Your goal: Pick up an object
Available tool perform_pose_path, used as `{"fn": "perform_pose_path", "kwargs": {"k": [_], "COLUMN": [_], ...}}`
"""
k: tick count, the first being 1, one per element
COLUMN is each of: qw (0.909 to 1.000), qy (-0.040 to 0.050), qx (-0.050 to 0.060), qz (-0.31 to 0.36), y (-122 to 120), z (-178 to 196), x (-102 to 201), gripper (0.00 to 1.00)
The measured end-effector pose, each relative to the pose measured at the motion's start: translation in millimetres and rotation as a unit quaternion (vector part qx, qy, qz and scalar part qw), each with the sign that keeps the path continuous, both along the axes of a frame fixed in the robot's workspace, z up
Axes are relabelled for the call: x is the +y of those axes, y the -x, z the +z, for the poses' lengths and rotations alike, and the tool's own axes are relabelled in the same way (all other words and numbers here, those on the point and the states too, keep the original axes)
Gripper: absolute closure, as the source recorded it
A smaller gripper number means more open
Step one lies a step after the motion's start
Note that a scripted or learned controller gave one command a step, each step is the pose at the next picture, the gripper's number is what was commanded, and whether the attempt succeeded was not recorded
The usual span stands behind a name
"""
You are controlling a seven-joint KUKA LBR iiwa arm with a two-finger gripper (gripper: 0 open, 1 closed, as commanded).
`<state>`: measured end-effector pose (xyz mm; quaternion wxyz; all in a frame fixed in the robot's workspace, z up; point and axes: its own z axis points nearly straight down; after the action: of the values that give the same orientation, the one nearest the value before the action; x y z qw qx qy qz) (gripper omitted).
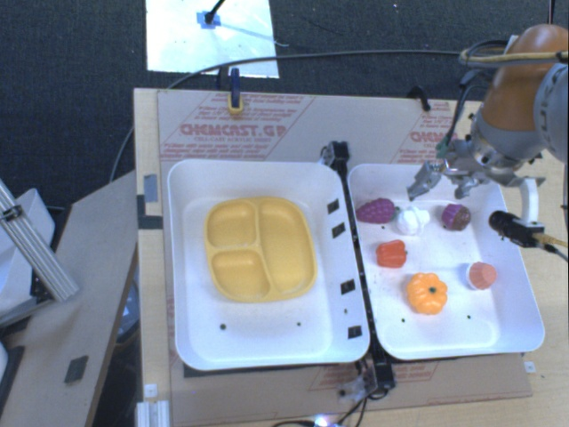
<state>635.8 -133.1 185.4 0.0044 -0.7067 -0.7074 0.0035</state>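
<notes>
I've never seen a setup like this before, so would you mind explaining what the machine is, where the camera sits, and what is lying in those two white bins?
This is one picture, taken by a fixed camera above the bench, looking down at a slant. The grey machine with the orange band, reaching in from the right, is a robot arm. At its end is a two-finger gripper, hanging over the far part of the right bin; nothing shows between its fingers.

The left bin holds a yellow divided tray. The right bin holds small toy foods: purple grapes, a white piece, a dark purple piece, a red pepper, an orange pumpkin and a pink piece. The arm's job is to pick one up.
</notes>
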Motion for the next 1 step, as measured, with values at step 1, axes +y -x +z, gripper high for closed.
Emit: {"fn": "perform_pose_path", "kwargs": {"k": [1], "qw": [1.0], "qy": [0.0008], "qx": [-0.006], "qz": [0.001], "y": [-3.0], "z": [7.5], "x": [0.2], "gripper": [0.0]}}
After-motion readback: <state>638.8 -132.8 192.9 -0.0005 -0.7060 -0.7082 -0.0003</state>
